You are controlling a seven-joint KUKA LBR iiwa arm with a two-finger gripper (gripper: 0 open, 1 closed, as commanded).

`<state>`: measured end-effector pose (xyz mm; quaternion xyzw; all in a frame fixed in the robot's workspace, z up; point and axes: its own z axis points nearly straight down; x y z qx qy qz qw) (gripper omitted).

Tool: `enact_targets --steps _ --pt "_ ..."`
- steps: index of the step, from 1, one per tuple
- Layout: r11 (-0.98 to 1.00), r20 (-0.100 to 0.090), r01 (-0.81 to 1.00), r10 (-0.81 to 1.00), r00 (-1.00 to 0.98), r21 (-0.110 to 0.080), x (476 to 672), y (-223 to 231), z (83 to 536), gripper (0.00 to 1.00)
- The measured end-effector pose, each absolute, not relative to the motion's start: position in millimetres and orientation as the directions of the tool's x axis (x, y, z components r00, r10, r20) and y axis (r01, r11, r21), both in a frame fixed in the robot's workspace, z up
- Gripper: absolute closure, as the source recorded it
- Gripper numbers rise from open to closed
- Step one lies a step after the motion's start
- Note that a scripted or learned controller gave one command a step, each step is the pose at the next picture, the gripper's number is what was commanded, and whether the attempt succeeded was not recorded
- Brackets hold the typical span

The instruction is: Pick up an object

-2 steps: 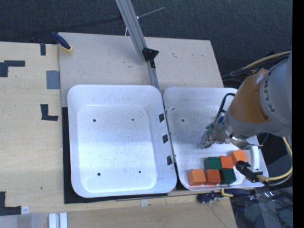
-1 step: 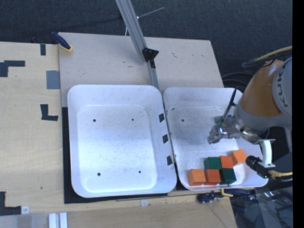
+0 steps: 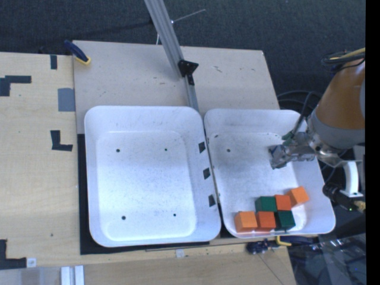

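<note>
The gripper (image 3: pixel 280 157), a grey metal assembly at the end of the arm (image 3: pixel 341 108), hangs above the middle of the right bin (image 3: pixel 237 135), well apart from the blocks; whether it is open or closed cannot be told from this slanted view, and nothing is seen held in it. The arm enters from the right, its orange band broad and glossy above the grey wrist. The candidate things to pick up lie clustered in the near right corner of the right bin: an orange block (image 3: pixel 245 220) at the near edge, a second orange block (image 3: pixel 266 219) touching it, a green block (image 3: pixel 286 219) just beside that, another green block (image 3: pixel 266 203) behind them, a small orange block (image 3: pixel 283 202) next to it, and a tilted orange block (image 3: pixel 300 195) at the outer end. They appear as small cubes with flat faces and sharp edges, probably wood or hard plastic, so they are judged light, stiff and not fragile, with smooth sides that could slip under a weak pinch. Because they sit packed together, the easiest hold is likely across two free opposite faces of an outer block, such as the tilted one. The left bin (image 3: pixel 142 117) is a shallow white plastic tray with rounded corners and a scuffed floor, resting on a pale wooden bench (image 3: pixel 35 177)
</note>
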<state>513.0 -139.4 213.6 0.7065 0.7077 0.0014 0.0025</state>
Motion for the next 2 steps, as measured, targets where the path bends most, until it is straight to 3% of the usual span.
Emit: enact_targets --steps 1,2 --pt "0.002 -0.001 1.000 1.000 -0.002 0.004 514.2 -139.2 261.2 1.00" --pt "0.007 0.002 1.000 1.000 -0.007 -0.001 529.0 -85.2 264.9 1.00"
